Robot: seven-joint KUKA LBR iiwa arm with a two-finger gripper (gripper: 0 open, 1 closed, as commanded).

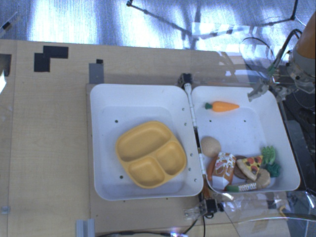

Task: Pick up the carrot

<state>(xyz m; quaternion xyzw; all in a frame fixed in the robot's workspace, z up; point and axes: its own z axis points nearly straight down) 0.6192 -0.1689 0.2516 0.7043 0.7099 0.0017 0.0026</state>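
You've got two shallow white plastic bins side by side: left bin [106, 132] w/ a yellow three-section plastic plate [150, 153], right bin [247, 127] w/ the toys. The grey arm w/ orange band [302, 58] sits at the right edge, above the right bin's far right corner; gripper [259, 92] is blurred there, can't tell its state. Orange toy carrot w/ green top [222, 106] lies flat near the right bin's far wall, apart from the toy food pile [242, 169] in the near corner.
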